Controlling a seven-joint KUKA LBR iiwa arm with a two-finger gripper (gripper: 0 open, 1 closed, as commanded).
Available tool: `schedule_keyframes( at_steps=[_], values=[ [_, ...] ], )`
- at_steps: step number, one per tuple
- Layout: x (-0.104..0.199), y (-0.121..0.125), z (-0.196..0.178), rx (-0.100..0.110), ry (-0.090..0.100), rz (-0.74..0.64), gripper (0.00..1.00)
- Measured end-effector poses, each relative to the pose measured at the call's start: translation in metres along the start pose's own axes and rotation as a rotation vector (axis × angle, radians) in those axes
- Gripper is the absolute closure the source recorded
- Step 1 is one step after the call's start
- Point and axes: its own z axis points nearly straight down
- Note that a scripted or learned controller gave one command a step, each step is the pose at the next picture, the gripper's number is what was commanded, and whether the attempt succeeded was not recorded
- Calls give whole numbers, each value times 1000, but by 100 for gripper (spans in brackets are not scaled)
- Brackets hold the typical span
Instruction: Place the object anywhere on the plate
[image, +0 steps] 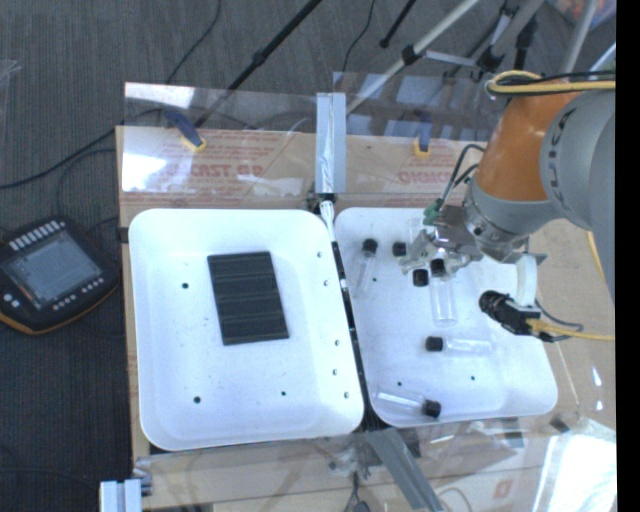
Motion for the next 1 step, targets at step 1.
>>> schedule_keyframes(
  at_steps=[1],
  values=[
    [89,34,-1,1,-2,-121,100]
  ],
)
